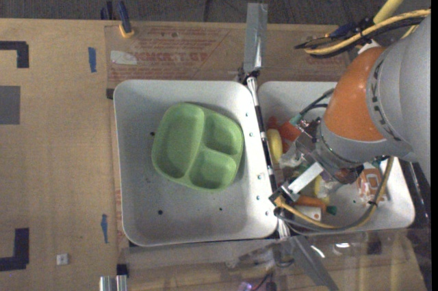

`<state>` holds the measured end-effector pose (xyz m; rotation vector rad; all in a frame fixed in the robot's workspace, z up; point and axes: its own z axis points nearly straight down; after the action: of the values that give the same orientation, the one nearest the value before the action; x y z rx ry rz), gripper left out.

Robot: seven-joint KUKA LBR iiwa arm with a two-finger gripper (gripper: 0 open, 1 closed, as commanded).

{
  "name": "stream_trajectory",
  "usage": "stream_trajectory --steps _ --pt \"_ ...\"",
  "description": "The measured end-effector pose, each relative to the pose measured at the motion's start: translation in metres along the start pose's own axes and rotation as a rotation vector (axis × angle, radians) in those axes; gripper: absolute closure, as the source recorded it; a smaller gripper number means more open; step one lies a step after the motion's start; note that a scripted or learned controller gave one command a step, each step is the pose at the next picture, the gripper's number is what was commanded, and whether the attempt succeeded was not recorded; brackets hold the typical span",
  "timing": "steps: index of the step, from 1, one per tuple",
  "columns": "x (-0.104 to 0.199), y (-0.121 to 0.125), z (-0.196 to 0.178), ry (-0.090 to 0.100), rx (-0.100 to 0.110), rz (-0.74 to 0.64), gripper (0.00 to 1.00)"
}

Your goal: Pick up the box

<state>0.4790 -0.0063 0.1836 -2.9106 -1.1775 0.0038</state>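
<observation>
A small orange and white box (370,184) lies near the right bin's (397,214) front right, partly hidden behind my arm's wrist and cables. My gripper (286,194) hangs low over the front left part of the right bin, close to the wall between the two bins, to the left of the box and apart from it. The grey arm with its orange band (356,105) covers much of this bin.
A green divided plate (198,144) lies in the left bin (137,214). In the right bin a yellow item (275,144) and a red item (287,129) lie by the left wall, and an orange carrot-like piece (312,202) lies beside the gripper. Yellow cables loop along the front.
</observation>
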Motion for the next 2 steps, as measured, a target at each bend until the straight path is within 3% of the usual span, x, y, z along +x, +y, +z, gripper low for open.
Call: stream_trajectory --steps 1,2 --pt "-0.0344 0.0360 -0.2080 -0.001 -0.001 -0.036 0.00" --pt "-0.0325 0.0353 -0.2172 -0.004 0.000 -0.041 1.00"
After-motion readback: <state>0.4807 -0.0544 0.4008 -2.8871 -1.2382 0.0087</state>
